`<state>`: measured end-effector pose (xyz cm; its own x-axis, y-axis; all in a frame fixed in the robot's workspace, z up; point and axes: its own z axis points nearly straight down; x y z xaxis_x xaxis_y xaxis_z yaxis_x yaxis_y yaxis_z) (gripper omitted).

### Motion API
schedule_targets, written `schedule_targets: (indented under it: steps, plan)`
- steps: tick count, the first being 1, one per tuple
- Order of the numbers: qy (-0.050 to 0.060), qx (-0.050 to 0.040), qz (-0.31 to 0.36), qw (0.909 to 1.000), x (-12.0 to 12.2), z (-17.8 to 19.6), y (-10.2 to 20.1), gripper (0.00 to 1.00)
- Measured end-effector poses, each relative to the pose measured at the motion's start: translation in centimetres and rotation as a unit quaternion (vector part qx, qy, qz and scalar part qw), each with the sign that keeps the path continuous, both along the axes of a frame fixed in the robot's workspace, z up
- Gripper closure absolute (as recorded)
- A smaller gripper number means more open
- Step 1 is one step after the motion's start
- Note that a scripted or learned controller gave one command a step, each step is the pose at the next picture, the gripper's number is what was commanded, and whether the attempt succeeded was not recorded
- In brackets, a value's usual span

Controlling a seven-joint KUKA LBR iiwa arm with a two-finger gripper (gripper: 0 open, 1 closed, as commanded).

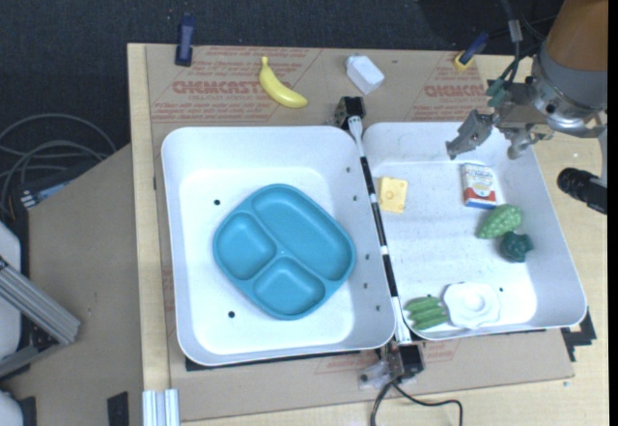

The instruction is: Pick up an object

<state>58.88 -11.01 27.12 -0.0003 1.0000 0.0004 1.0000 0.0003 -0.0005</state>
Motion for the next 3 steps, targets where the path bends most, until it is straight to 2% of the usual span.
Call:
schedule_targets:
  steps: [1,2,3]
  plan:
    - [0.002,-0.0004,-0.001,1.0,4.3,-12.2,-8.3,0.0]
    - [-0.005,-0.0019,0.0,1.0,2.0,-18.2,-7.1,0.0]
    - [-0.002,-0.0013,0.0,1.0,6.3,-12.1,-10.8,0.0]
